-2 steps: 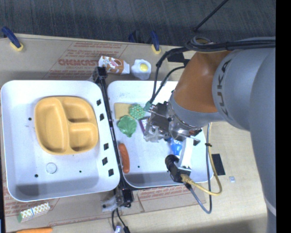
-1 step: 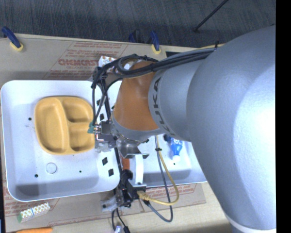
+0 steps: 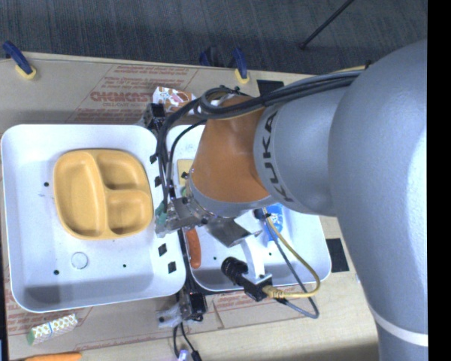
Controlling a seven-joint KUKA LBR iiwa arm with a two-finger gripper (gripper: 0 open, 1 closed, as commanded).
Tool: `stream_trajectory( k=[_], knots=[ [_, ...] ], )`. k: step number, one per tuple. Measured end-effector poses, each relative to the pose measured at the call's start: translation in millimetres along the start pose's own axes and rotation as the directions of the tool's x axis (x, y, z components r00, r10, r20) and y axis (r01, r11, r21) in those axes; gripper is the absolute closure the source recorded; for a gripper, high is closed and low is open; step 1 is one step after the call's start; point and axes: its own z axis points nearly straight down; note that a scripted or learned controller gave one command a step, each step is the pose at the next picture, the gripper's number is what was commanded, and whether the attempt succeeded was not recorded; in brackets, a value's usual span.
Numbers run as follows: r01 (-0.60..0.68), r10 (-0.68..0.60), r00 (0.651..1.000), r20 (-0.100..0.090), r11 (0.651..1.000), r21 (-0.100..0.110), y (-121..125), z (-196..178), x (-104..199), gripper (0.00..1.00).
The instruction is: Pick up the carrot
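The carrot is a small orange stick lying near the left wall of the right white bin. It points roughly front to back. The arm's orange band and wrist hang over the right bin, and the gripper sits just above the carrot's far end, close to the wall between the two bins. The wrist hides the fingers.
A yellow divided tray lies in the left white bin. A blue item peeks out beside the wrist in the right bin. Cables loop over the bin's front edge. Clamps hold the cardboard bench cover at the back.
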Motion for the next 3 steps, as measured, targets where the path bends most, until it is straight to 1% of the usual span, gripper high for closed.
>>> stream_trajectory(
  k=[1,2,3],
  knots=[
    [0.153,-0.153,0.988,0.002,0.988,-0.004,-16,-63,-63,1.0],
    [0.113,-0.113,0.994,0.001,0.994,-0.001,11,0,14,1.0],
    [0.316,-0.316,0.949,0.003,0.949,-0.003,24,-76,-22,1.0]
  ],
)
